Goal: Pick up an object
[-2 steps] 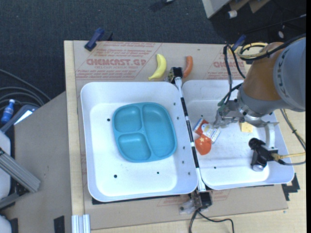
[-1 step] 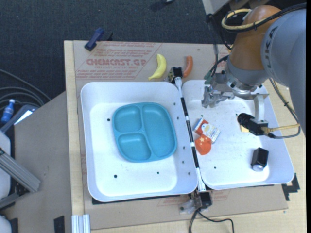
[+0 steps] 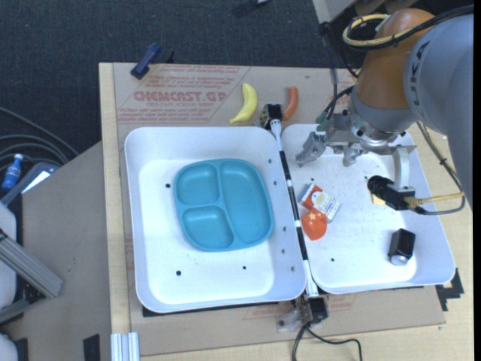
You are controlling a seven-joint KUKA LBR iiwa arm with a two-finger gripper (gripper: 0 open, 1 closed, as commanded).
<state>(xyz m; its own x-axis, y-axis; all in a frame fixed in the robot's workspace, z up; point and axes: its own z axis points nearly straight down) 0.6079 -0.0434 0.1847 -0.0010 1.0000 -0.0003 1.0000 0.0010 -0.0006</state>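
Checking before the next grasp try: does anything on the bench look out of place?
Yes. A yellow plastic banana and an orange carrot-like toy lie on the brown board behind the white bins, outside both.

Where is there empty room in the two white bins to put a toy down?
Left bin: bare floor along its near edge, below the blue divided plate. Right bin: bare patch between the red-and-white packet and the black block. Crowded at its far end, under the gripper.

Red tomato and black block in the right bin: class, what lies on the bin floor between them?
Nothing: the camera view shows bare white bin floor between the red tomato and the black block.
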